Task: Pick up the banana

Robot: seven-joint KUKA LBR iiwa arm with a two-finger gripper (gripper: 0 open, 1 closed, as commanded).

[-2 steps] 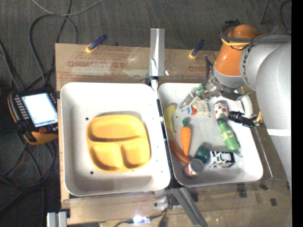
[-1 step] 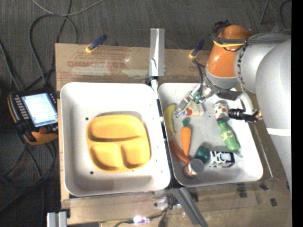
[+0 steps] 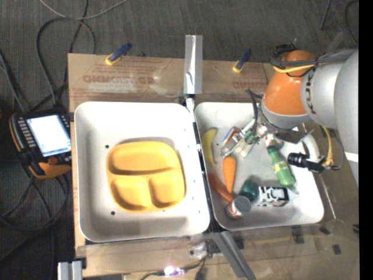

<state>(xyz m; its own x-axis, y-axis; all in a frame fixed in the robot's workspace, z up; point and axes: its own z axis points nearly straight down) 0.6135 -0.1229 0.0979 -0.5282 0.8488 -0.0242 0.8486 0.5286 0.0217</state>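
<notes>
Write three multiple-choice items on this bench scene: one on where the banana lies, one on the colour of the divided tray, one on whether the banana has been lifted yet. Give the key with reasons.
1. Where does the banana lie?
A. In the left bin, on the tray
B. In the right bin, by its left wall
C. On the floor beside the bench

2. What colour is the divided tray in the left bin?
A. Blue
B. Green
C. Yellow

3. What is the banana's state?
A. Lying in the bin, not yet lifted
B. Held high above both bins
C. Set on the tray

Key: 1 B, it lies along the right bin's left wall, above the carrot. 2 C, the three-compartment tray is yellow. 3 A, it rests on the bin floor, to the left of the gripper.
</notes>
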